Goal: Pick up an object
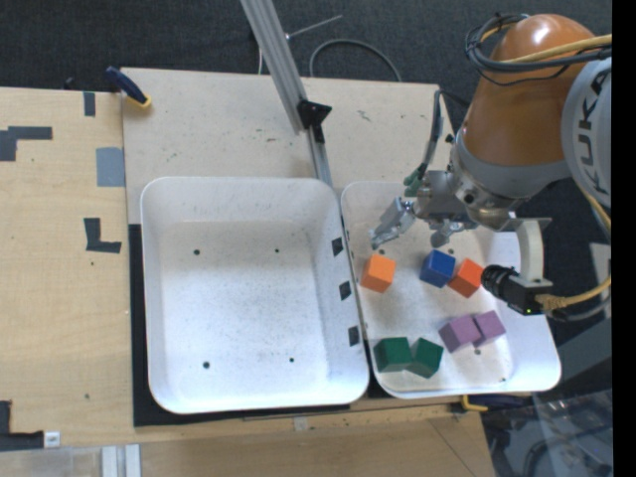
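Camera view is showing the gripper [412, 229] hanging spread open and empty over the right bin [537, 371], blocks crowding beneath: orange cube [378, 272], blue cube [437, 268].

- Two bins sit side by side on the table [60, 266]: left bin [159, 296], right bin [532, 371].
- Blocks [437, 306] lie in the right bin, toward its near edge.
- The end effector [417, 229] hangs over its far end.
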Motion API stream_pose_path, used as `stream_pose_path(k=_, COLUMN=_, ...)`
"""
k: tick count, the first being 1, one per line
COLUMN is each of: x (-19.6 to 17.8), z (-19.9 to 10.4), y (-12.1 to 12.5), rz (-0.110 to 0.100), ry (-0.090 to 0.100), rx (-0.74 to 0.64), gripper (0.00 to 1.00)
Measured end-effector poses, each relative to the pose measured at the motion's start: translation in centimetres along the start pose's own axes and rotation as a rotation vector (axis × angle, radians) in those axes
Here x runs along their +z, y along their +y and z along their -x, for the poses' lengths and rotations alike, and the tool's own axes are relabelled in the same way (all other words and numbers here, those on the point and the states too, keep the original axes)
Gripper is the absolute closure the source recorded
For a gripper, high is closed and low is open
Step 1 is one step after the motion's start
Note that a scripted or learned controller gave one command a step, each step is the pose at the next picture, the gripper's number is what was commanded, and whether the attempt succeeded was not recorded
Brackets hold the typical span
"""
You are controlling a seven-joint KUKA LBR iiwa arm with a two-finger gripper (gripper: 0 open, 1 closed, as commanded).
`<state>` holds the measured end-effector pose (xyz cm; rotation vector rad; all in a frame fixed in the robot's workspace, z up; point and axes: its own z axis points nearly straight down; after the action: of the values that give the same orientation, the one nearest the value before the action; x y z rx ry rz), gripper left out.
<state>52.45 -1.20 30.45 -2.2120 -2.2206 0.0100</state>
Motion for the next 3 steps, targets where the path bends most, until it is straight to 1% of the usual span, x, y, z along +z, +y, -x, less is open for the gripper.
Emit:
stream_pose_path(k=1, x=10.7, z=5.2, y=6.7, rz=0.002, ry=-0.003, rx=0.006, gripper=0.00)
stream_pose_path(k=2, x=5.5, z=7.3, y=1.5, rz=0.009, ry=-0.001, rx=0.006, gripper=0.00)
stream_pose_path(k=3, x=5.4, z=9.2, y=-3.6, rz=0.005, ry=-0.001, rx=0.006, gripper=0.00)
